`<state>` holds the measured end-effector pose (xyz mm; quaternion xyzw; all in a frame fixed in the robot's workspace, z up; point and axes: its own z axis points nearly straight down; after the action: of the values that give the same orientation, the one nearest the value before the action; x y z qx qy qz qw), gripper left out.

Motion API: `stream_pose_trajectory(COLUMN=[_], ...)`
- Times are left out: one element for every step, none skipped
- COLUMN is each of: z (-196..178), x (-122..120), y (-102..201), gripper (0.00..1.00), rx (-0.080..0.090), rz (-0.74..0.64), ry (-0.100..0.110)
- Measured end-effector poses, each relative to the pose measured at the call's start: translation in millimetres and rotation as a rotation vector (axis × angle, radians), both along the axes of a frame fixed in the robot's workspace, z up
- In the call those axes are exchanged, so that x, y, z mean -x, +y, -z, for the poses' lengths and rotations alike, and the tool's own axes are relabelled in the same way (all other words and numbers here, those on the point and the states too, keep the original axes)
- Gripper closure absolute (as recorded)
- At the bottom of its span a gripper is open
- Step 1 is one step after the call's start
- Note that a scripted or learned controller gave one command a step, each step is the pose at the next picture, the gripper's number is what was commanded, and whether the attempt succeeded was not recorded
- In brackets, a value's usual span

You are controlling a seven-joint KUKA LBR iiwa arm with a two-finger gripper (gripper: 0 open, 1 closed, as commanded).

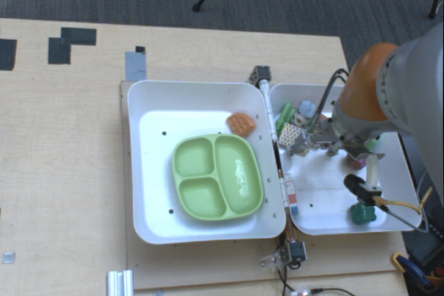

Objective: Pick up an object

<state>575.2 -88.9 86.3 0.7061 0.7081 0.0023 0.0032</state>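
Note:
My gripper [310,143] hangs low over the upper left part of the right bin [326,218], under the grey wrist and orange band. Just left of it lies a small pale patterned item [294,133], very close to the gripper, and I cannot tell whether they touch. A bright green piece [283,117] lies beside that against the bin's left wall. A grey-blue object [306,108] sits at the bin's far edge. A dark green object [362,214] rests at the bin's near right. A small pinkish thing [357,162] peeks out under the wrist.
The left bin [149,170] holds a light green divided plate [218,177] and a small orange waffle-like piece [241,123] near its far right corner. A ridge [276,156] separates the two bins. Open bench stretches to the left.

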Motion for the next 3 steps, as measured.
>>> stream_pose_trajectory(z=[0.0,-0.2,0.0], x=[-6.5,5.5,-7.1], y=[3.7,3.2,2.0], gripper=[0.00,0.00,0.00], rx=[0.000,0.000,-0.001], rz=[-0.002,0.000,-0.003], ry=[0.002,-0.001,0.002])
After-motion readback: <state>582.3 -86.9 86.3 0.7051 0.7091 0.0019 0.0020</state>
